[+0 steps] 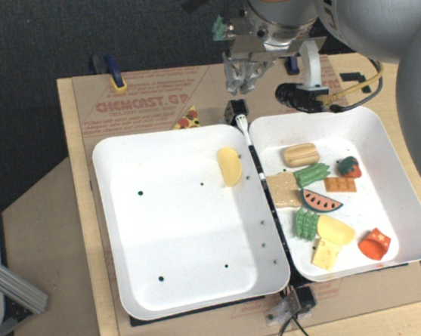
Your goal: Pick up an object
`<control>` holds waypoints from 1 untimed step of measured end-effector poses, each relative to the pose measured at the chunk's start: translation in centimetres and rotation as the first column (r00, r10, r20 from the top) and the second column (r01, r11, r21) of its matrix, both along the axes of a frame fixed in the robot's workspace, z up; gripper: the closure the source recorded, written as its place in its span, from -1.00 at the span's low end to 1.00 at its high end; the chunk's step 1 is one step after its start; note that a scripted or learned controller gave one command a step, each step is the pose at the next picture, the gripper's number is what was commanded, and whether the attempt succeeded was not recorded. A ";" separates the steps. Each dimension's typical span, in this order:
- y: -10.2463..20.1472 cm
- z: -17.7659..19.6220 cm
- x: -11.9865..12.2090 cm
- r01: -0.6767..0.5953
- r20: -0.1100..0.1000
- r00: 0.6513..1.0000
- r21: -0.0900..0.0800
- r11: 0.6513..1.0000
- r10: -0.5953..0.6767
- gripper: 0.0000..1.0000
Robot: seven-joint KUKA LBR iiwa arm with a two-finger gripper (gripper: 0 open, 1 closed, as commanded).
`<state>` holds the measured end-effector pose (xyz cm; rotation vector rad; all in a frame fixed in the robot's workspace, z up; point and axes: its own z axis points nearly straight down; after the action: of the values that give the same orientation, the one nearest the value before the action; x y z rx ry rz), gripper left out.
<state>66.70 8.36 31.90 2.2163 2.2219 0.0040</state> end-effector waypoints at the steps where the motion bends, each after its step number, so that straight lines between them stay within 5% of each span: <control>1: 6.5 15.2 -0.1 -0.006 0.017 1.000 0.006 1.000 0.006 1.00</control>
<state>66.64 14.88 47.11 2.2042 2.2233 0.0300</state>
